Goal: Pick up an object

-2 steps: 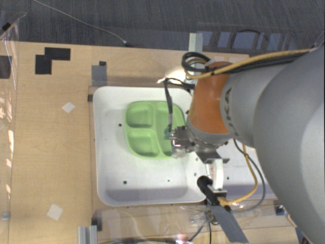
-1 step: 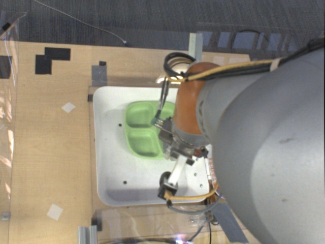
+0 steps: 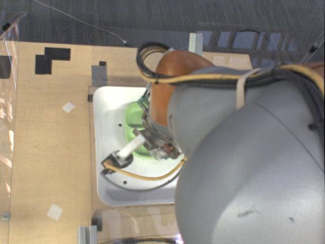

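**Asker:** Where is your claw at this moment?

**Me:** My claw (image 3: 155, 147) is low inside the white bin (image 3: 104, 136), which sits on the pale wooden surface (image 3: 51, 136). My arm (image 3: 244, 166) reaches in from the right and bends over the bin, so its grey bulk covers much of that side.

**Asker:** Apart or together?

**Me:** I cannot tell. The camera looks down on the back of my wrist, below the orange band (image 3: 172, 83), and the wrist hides the working end of the claw.

**Asker:** And the thing you are after?

**Me:** The green object (image 3: 133, 117) lies near the middle of the bin, partly tucked under my wrist. My claw is at its lower right edge, either touching it or just beside it; I cannot say which.

**Asker:** Why approach it that way?

**Me:** The bin is shallow with low walls, so a reach from above suits it. I judge this to be the grasping step.

**Asker:** So you have it?

**Me:** I won't claim that, because the view doesn't show the object gripped. The next move would be a straight lift. The risk I see is a slip, since the claw seems to meet the object's edge and not its middle.
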Tool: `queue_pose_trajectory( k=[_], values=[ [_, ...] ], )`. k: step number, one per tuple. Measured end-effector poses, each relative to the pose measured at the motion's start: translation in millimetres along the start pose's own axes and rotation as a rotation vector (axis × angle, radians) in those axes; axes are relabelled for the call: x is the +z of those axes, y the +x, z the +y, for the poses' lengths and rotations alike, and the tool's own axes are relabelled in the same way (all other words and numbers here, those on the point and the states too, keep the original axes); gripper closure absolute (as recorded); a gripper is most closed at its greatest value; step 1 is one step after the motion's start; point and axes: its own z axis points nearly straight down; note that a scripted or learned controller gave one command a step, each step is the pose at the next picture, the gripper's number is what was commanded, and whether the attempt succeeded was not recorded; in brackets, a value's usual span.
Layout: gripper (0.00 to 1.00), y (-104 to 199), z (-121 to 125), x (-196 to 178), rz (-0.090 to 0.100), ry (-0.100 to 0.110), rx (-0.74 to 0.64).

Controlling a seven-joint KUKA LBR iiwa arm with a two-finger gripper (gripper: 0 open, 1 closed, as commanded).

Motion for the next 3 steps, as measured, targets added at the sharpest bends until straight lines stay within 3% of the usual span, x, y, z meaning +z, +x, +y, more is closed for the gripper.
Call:
queue_pose_trajectory(
  k=[1,2,3],
  values=[
    [1.0,13,-18,24,0.0,0.0,0.282],
    [1.0,13,-18,21,0.001,0.0,0.412],
    [1.0,14,-17,11,0.002,0.001,0.411]
  ],
)
